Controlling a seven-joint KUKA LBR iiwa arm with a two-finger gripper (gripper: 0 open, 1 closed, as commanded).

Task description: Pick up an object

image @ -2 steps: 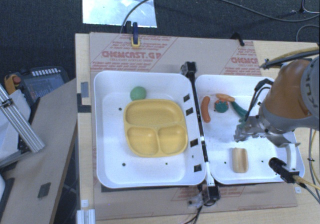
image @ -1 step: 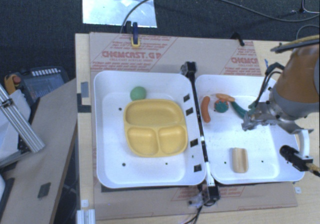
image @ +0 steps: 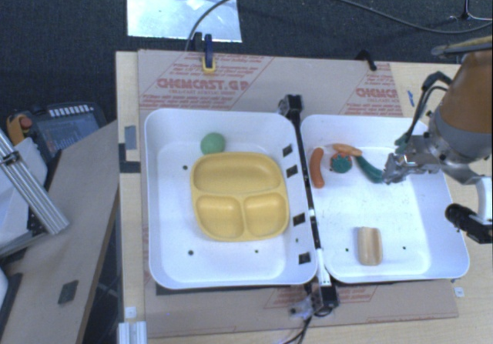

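Your gripper (image: 393, 169) is hanging low over the upper right part of the right bin (image: 431, 258), at the end of the grey arm (image: 462, 115) reaching in from the right. Whether it is spread or pressed together you cannot tell from this angle; the metal tip is too small and blurred.

A dark green piece (image: 368, 168) is lying just left of the gripper, its right end touching or nearly touching the tip. You cannot tell whether the piece is being pinched or only lying beside the tip. Left of it, a round teal piece (image: 340, 165) is sitting on the bin floor, with a small orange carrot (image: 347, 150) lying just above it. Further left, an orange-red sausage (image: 317, 168) is lying lengthwise near the bin's left wall. A tan bread roll (image: 369, 245) is resting well apart from the gripper, toward the bin's near edge.

In the left bin (image: 166, 258), a yellow divided plate (image: 236, 195) is sitting in the middle, and a green ball (image: 212, 143) is lying just beyond its far left corner. Both bins are standing on a cardboard sheet (image: 308, 81).
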